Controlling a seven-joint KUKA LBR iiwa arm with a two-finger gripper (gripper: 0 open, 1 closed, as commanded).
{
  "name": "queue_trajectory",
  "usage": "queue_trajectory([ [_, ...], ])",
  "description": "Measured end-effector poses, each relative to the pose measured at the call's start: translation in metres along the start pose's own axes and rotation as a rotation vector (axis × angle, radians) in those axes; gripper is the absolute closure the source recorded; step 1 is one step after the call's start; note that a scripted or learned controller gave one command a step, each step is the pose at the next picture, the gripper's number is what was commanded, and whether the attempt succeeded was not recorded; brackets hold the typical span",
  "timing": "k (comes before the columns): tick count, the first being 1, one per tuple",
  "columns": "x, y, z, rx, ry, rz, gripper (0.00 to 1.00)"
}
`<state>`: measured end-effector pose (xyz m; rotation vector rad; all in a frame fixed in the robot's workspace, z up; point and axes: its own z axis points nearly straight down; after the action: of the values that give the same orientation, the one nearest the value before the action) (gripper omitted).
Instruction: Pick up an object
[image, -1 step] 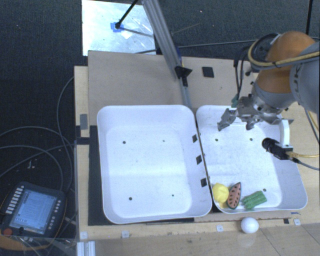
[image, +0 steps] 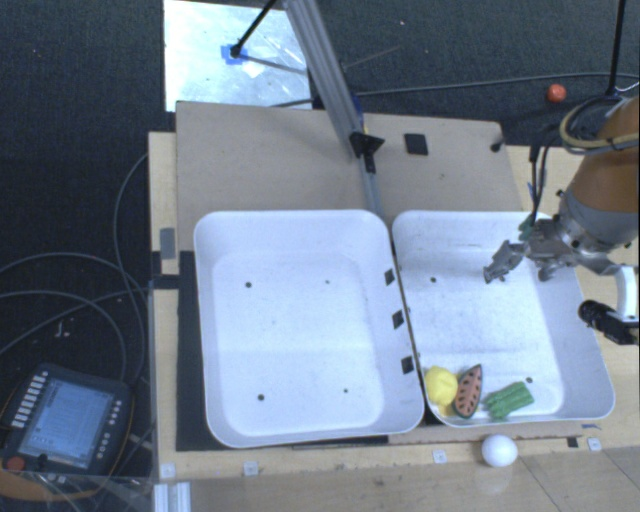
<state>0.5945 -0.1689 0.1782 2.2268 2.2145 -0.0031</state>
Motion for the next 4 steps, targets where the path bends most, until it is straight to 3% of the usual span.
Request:
queue_trajectory([
  [1, 0.079, -0.016, 0.048, 0.002, 0.004, -0.011, 0.00],
  [2, 0.136, -0.061, -0.011, -0.006, 0.004, -0.010, 0.00],
  [3, 0.133, -0.061, -0.019, -0.003, 0.003, -0.006, 1.00],
  [4, 0.133, -0.061, -0.019, -0.002, 0.003, -0.006, 0.00],
])
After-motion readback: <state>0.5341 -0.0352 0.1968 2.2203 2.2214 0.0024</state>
